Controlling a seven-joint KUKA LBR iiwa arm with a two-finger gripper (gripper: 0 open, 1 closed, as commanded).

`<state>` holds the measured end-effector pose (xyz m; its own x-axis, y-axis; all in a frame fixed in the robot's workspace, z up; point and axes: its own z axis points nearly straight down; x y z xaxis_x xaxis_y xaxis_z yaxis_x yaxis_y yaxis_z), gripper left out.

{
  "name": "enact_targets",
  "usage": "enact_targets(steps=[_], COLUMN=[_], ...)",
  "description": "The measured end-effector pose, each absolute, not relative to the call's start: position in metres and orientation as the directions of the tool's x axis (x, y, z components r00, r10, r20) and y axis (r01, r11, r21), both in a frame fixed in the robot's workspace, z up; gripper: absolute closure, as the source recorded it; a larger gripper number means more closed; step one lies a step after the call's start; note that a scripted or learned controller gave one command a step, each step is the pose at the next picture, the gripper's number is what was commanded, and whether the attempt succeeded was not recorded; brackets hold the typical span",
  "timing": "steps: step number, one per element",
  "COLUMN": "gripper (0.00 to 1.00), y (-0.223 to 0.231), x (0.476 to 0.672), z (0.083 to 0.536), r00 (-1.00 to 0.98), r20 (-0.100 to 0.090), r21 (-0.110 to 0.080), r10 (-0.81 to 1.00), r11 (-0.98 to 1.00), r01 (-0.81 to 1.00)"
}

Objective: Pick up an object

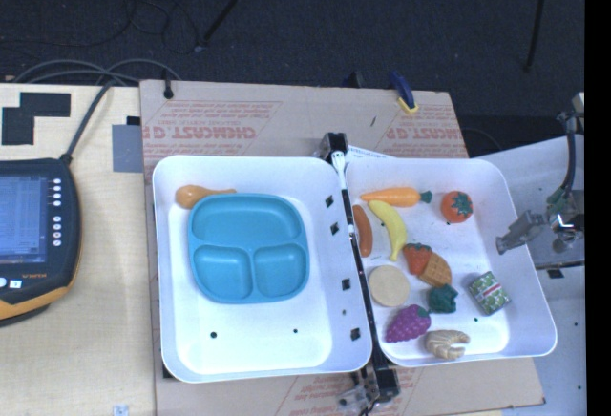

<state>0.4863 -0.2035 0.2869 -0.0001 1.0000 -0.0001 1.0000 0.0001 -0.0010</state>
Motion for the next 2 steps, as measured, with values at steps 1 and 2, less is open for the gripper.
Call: enact_targets(steps=[1,2], gripper=[1.00,1.00], y=[-0.204,-0.117], x=[0.486,0.475], z=[0.297,0.239], r00=[-0.001,-0.006], r20=[0.001,0.005], r21=[-0.002,-0.009], r10=[1.000,1.000], r11=[0.001,0.006], r01=[1.000,1.000])
